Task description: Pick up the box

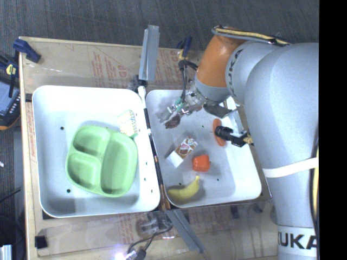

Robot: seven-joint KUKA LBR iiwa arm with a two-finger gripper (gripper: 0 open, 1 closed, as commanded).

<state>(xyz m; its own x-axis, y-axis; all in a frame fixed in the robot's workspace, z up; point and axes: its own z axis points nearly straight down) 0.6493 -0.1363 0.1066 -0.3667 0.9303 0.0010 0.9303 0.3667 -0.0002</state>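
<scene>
Over the right bin's far left corner: gripper apart from the box

Between the walls of the right bin (248, 189) room is tight. The box (183, 150), white with a red print, lies tilted near the bin's middle. A red round thing (201, 163) sits just beside it toward the right wall, a banana (185, 190) lies along the near wall, and an orange thing (217, 128) sits by the right wall. Bare floor shows at the near right corner.

The left bin (49, 107) holds a green divided plate (102, 161) toward its near edge and a small pale packet (128, 122) against its right wall. Its far left corner is bare.

Both bins sit side by side on a pale wooden tabletop (81, 56), with dark carpet (81, 10) beyond its far edge.

The gripper (174, 114) hangs low by the right bin's far left corner, apart from the box. Whether it is wide or narrow I cannot tell. The grey arm (271, 102) covers the bin's right rim.
</scene>
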